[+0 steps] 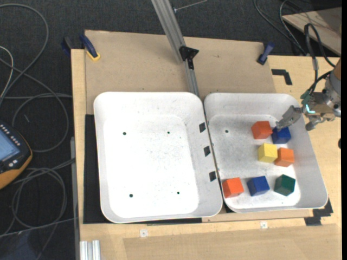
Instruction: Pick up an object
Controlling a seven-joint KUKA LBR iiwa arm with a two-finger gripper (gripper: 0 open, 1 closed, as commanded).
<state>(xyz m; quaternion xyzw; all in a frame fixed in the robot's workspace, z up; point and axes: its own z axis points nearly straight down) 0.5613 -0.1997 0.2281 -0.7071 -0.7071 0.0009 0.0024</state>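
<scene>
Blocks fill the right bin (303, 145): seven small cubes lie scattered across its floor. An orange-red block (262, 129) sits toward the far side, with a blue block (281, 135) just beside it on the right, the two nearly touching. Nearer, a yellow block (267, 153) and an orange block (285, 156) sit side by side, close together. Along the near wall run three more, set apart from one another: an orange-red block (233, 186) on the left, a blue block (258, 185) in the middle and a dark green block (284, 184) on the right.

The tool (298, 118) reaches in from the right, over the far right part of that bin, with the arm's wrist (325, 99) beyond the bin's right rim. Its two fingers are spread apart: one grey finger (288, 116) slants down to the far blue block and seems to meet its top edge, the other points off to the right, over the bin's rim. Nothing lies between them, so the tool grips no block.

The left bin (103, 145) lies beside the right one, their rims touching, on the pale wooden bench (135, 58). A slanted metal pole (171, 23) rises from the far side of the bench, between the bins.
</scene>
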